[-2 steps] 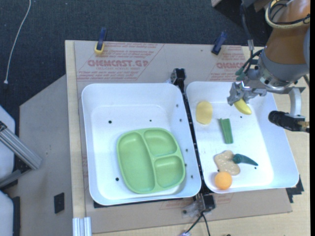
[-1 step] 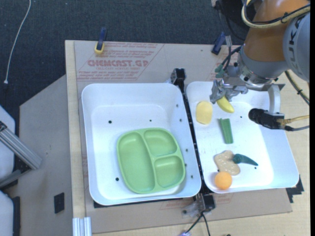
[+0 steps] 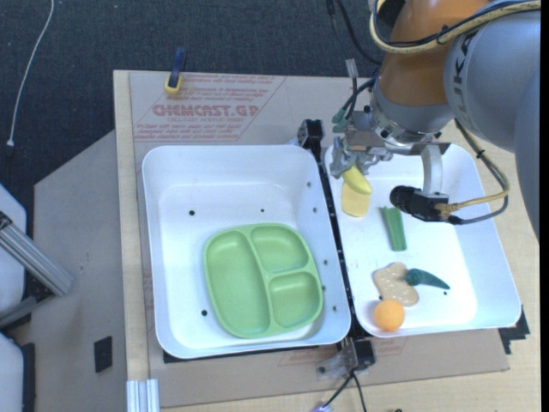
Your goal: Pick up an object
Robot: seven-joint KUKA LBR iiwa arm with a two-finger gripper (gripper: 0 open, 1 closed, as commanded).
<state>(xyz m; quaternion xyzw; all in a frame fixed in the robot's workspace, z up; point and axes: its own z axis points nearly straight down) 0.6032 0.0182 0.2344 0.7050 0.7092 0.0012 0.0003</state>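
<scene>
Over the right bin point(image 3: 489, 230), the claw point(image 3: 353, 163) seems to grip a pale yellow block point(image 3: 356, 192) near the divider, though I cannot tell for certain from here.

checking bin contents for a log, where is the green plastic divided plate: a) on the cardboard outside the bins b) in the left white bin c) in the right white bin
b: the green plastic divided plate lies flat on the floor of the left white bin, apart from the items in the right one.
</scene>
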